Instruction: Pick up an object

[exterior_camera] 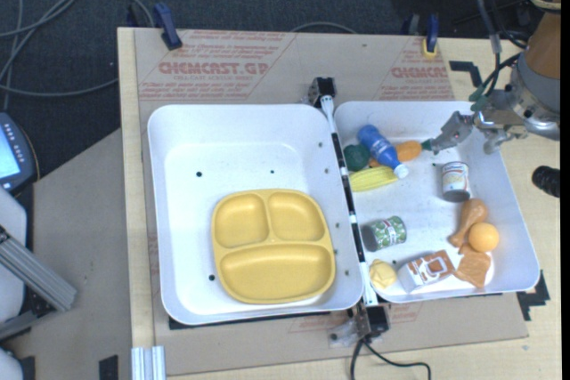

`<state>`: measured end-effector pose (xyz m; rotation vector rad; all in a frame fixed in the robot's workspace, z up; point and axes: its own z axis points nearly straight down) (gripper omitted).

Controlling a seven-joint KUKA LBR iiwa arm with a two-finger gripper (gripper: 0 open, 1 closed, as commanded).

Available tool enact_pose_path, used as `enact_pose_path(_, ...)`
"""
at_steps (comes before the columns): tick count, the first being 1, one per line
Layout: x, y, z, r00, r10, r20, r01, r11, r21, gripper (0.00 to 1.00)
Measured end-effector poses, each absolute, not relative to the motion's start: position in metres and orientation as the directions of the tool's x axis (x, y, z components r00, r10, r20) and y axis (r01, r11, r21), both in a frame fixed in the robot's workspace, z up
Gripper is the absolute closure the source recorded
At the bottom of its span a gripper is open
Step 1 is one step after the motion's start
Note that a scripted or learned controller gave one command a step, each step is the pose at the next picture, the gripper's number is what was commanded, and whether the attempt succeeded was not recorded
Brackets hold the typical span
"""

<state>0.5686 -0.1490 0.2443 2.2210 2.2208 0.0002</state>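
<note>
My gripper (468, 139) hangs over the far right part of the right bin (517, 218), open, with nothing between its fingers. Just below it stands a small silver can (454, 180). To its left lie a blue bottle (379, 147), a small orange piece (409, 150), a dark green item (356, 157) and a yellow corn cob (372, 180). Nearer the front are a green-labelled can (386, 232), an orange ball (483, 238), a brown drumstick shape (468, 216), a toast-like slice (476, 268), a white and orange carton (426, 270) and a pale yellow fruit (382, 274).
The left bin (178, 156) holds a yellow divided plate (272, 245). A black clip (321, 89) sits where the two bins meet at the back. Blue clamps (166, 20) hold the board at its far corners. Cables lie on the dark floor beyond.
</note>
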Motion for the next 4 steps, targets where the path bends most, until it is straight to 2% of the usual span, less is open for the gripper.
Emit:
enact_pose_path(1,0.580,-0.181,0.110,0.001,1.000,-0.002,1.000,-0.001,0.000,0.00)
enact_pose_path(2,0.511,-0.215,0.084,0.006,1.000,0.003,1.000,-0.006,-0.007,0.00)
enact_pose_path(3,0.590,-0.186,0.085,-0.005,1.000,-0.001,1.000,0.005,0.006,0.00)
enact_pose_path(4,0.473,-0.201,0.084,0.007,1.000,0.004,1.000,-0.006,-0.009,0.00)
